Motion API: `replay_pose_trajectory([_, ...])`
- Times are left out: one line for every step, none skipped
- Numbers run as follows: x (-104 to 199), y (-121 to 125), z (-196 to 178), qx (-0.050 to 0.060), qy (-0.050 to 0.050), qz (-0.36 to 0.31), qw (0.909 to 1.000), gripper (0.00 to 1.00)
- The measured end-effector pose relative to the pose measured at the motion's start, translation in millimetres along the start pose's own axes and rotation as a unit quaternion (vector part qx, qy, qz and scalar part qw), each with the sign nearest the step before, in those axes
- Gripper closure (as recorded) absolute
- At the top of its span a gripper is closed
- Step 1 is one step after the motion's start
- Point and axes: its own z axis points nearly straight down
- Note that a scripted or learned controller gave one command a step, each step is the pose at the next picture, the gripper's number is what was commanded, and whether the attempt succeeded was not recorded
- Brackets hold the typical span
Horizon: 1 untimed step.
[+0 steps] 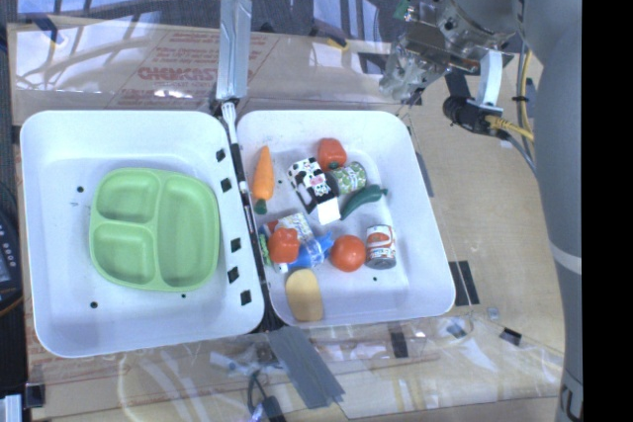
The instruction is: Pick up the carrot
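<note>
— What is worrying you most from where you are hanging?

— My hand point(407, 84) is hovering above the far rim of the right-hand shallow white plastic bin point(427, 242), well apart from the slim orange carrot with a green stem end point(262, 177). From this slant I cannot tell whether my hand is wide or narrow. The carrot is lying just beside the left wall of that bin, so I am judging that the wall could block me on the way down, or I could nudge the carrot flat against it and close on nothing.

— Anything else crowding it?

— A black-and-white cow-patterned carton point(314, 187) is sitting near its right side, and a red pepper-like toy point(284, 245) near its stem end; a sloppy approach could be catching either.

— What are the bins holding, biggest first?

— The left-hand shallow white bin point(45, 242) is holding a light green three-compartment plate point(154, 228). The right one is carrying the carrot, the carton, a yellowish potato-like lump point(305, 295), a round orange-red tomato point(347, 253) and a small red-labelled tin point(381, 246).
</note>
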Motion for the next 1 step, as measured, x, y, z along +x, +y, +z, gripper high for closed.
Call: replay_pose_trajectory([-44.9,7.6,14.2,-0.001,0.0,-0.082,0.9966,1.0])
